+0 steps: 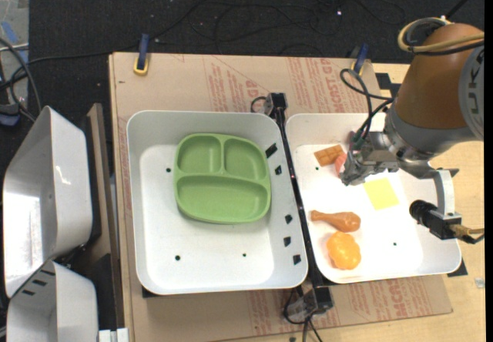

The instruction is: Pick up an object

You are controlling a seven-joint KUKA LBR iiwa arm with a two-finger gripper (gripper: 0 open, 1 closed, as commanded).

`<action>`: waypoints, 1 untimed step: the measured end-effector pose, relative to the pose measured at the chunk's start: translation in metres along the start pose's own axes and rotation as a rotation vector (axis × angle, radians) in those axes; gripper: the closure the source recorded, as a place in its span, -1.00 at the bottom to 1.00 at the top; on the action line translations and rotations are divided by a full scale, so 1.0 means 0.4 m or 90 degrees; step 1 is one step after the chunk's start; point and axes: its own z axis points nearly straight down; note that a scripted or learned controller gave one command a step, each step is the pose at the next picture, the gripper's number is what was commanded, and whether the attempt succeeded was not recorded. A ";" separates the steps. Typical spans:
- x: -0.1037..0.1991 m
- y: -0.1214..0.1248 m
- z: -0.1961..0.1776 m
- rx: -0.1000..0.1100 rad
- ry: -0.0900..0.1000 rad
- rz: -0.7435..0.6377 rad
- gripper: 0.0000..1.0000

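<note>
The right bin holds several toy foods. An orange-brown waffle piece lies near its far left, with a small pink piece just beside it. A yellow square slice lies mid-bin. A chicken drumstick and a round orange fruit lie toward the front. My gripper hangs low over the bin, right next to the pink piece and the waffle, left of the yellow slice. Its tips are dark and small against the bin floor.
The left bin holds a green divided plate. A black divider with clips runs between the bins. The arm's grey body and orange band cover the right bin's far right corner. White tubs stand at the far left.
</note>
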 end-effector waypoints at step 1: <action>0.113 0.010 0.002 -0.001 0.000 0.000 1.00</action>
